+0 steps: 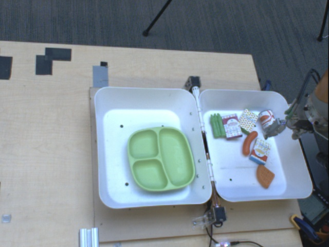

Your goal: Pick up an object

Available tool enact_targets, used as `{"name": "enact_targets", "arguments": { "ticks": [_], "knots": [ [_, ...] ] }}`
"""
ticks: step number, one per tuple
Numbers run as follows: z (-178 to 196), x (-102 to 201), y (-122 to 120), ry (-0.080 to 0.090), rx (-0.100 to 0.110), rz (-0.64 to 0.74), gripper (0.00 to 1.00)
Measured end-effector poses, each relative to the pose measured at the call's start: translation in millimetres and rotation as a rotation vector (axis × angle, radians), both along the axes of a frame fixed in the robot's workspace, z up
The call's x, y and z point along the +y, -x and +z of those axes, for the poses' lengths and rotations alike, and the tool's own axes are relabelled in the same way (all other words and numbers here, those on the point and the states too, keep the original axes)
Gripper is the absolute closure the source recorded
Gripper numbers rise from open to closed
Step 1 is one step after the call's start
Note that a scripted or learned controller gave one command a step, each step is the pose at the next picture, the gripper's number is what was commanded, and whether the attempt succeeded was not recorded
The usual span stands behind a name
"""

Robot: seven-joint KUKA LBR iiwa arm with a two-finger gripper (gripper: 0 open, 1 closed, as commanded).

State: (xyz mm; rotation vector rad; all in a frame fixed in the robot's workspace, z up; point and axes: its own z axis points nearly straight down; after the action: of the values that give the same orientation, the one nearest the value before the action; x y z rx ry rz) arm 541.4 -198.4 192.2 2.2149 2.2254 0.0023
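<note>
Broadly, the bench carries two shallow white bins side by side. The left bin holds a green divided plate with three compartments, sitting near its middle.

The right bin holds all the small things, clustered in its upper half and down its right side: a bundle of green beans, a red-and-white packet just beside them, a patterned packet, a small can with a red label, a red sausage, a small carton touching the sausage's lower end, and an orange-brown piece lying apart, lower down.

The arm reaches in at the right edge, and the gripper hangs over the right bin just beside the can. How wide the jaws stand I cannot tell; nothing can be made out between them, so I judge it holds nothing yet.

The likeliest target is the can or the sausage, both close under the gripper. The risk lies in the crowding. The can may be lying tilted, so it could roll or squirt out as the jaws close. The sausage touches the carton, so a descent there could land on both and nudge them apart. A descent near the bin's wall could also strike the rim.
</note>
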Motion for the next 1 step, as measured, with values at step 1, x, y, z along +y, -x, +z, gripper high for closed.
{"name": "enact_targets", "arguments": {
  "ticks": [1],
  "knots": [
    [-106.1,8.6,53.0,0.002,-0.004,-0.003,0.0]
  ]
}}
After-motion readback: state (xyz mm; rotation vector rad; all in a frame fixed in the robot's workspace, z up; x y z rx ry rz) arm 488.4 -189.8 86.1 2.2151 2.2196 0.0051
